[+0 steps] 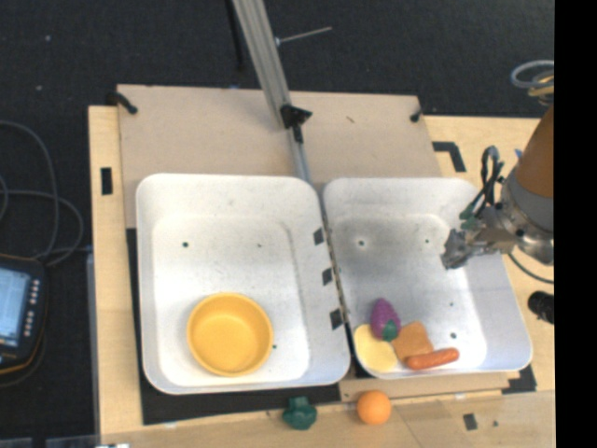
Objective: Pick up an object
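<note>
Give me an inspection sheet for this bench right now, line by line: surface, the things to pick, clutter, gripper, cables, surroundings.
Surface: two white bins side by side, left bin and right bin, on a wooden bench.
Job's things: yellow bowl in the left bin's near part; purple piece, pale yellow disc, tan piece and orange-red carrot-like piece bunched in the right bin's near corner.
Clutter: green object and orange ball on the bench, outside the bins.
Grippers: gripper over the right bin's right side, apart from the objects; jaws' state unclear.
Cables: black cables left of the bench.
Surroundings: metal pole, dark floor, handheld screen at left.
</note>
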`<state>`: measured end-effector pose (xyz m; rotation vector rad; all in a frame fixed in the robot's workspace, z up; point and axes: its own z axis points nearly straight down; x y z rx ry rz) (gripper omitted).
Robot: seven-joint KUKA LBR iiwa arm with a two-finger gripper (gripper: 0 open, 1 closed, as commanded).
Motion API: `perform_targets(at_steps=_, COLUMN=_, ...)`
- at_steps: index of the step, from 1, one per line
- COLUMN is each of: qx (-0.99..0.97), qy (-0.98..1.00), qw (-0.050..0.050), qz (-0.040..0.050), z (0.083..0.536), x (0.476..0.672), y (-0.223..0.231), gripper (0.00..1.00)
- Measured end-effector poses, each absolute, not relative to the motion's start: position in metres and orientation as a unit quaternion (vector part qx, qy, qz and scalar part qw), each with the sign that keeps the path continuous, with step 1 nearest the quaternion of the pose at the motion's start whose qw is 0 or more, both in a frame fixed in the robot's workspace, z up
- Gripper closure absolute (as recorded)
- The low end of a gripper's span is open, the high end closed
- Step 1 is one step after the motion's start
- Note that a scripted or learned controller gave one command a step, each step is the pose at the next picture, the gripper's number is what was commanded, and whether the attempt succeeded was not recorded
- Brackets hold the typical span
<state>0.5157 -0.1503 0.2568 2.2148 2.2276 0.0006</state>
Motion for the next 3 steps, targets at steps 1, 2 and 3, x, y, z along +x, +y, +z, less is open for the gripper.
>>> perform_targets(at_steps=1, qx=0.704, qy=0.710, qw=0.000, qz=0.0012, z=0.259, x=0.531, y=-0.096, gripper=1.00)
perform_targets(at_steps=2, qx=0.705, qy=0.709, qw=0.001, qz=0.0004, z=0.250, x=0.548, y=-0.055, gripper=1.00)
perform_targets(at_steps=3, qx=0.705, qy=0.709, qw=0.000, qz=0.0007, z=0.242, x=0.571, y=0.000, gripper=1.00)
